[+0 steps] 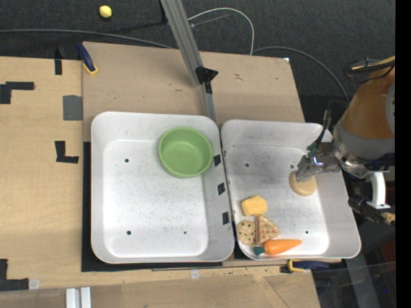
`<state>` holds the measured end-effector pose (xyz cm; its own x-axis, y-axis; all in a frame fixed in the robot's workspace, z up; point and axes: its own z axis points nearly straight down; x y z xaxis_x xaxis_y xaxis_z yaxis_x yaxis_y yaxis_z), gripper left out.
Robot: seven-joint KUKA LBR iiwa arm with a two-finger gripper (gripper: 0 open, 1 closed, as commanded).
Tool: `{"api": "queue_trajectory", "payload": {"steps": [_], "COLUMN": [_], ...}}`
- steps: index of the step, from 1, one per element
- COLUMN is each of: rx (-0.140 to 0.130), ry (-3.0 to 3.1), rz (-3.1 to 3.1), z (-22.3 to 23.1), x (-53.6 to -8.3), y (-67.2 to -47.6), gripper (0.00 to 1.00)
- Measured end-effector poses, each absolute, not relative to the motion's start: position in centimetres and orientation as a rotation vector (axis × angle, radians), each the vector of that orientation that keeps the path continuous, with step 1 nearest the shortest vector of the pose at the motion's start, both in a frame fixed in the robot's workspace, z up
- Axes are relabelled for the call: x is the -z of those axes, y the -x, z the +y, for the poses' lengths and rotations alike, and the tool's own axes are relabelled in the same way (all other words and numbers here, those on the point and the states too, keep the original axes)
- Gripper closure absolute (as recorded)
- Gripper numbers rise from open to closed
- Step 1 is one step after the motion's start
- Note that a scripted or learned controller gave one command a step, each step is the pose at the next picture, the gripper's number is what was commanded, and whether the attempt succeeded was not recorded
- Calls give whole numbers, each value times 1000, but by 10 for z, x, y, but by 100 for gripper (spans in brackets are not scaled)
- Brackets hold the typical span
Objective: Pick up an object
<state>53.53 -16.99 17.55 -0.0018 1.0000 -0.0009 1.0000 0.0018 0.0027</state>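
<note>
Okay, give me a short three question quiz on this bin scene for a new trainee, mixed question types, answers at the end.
1. True or false: the green bowl sits in the left bin.
2. Multiple choice: which thing lies nearest the gripper in the right bin? A) the orange carrot B) the round tan piece C) the yellow corn piece
3. Fill in the blank: the small yellow ball lies outside both bins, on the dark floor at the view's top ____ corner.

Key: 1 true; 2 B; 3 left.
</note>
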Motion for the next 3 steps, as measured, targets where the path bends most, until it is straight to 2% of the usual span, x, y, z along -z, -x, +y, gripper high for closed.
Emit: {"api": "queue_trajectory", "payload": {"steps": [2, 3], "rx": [-3, 1], "ry": [-2217, -2216], "rz": [2221, 2231], "z": [-175, -119], "x": [-278, -264], "y": [-531, -551], "gripper": [100, 100]}}
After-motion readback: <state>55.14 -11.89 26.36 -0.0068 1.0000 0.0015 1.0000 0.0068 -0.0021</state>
